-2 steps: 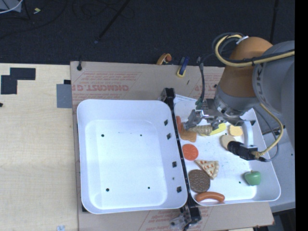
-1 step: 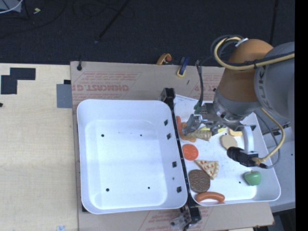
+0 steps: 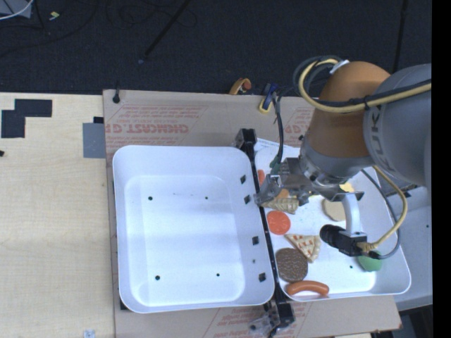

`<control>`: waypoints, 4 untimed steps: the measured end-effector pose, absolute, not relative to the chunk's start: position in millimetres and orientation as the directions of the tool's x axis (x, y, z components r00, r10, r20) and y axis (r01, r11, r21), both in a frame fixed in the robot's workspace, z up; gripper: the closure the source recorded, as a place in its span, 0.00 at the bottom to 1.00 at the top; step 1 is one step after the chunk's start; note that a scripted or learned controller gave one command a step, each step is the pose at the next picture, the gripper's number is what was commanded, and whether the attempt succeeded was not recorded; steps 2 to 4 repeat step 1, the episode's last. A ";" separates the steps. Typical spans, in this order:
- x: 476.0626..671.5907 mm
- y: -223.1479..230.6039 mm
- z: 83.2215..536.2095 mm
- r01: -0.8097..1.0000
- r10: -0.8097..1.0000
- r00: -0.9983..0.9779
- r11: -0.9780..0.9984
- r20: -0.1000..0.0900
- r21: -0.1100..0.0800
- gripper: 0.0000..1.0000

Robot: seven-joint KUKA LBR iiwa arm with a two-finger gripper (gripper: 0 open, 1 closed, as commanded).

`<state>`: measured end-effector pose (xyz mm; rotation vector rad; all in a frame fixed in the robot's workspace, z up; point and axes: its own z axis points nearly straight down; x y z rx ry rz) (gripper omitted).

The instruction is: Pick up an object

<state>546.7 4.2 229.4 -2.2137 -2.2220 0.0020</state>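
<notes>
Looming over the right bin point(image 3: 394, 280), the arm point(image 3: 352, 118) sets its gripper point(image 3: 282, 196) low beside a tan food piece point(image 3: 287, 204); whether it grips I cannot tell. Good practice: centre on one item, clear of the red disc point(image 3: 278, 222). Bins sit on cardboard point(image 3: 176, 115) over a pale bench point(image 3: 49, 224).

Even, fairly bright overhead light; the white bins point(image 3: 182, 162) glare slightly, shadows are soft, and the picture looks grainy and slightly soft.
</notes>
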 end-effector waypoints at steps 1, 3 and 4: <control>536.7 58.7 287.7 1.000 1.000 -0.007 0.007 0.003 0.002 1.00; 536.7 58.7 287.7 1.000 1.000 -0.007 0.007 0.003 0.002 1.00; 536.7 58.7 287.7 1.000 1.000 -0.007 0.007 0.003 0.002 1.00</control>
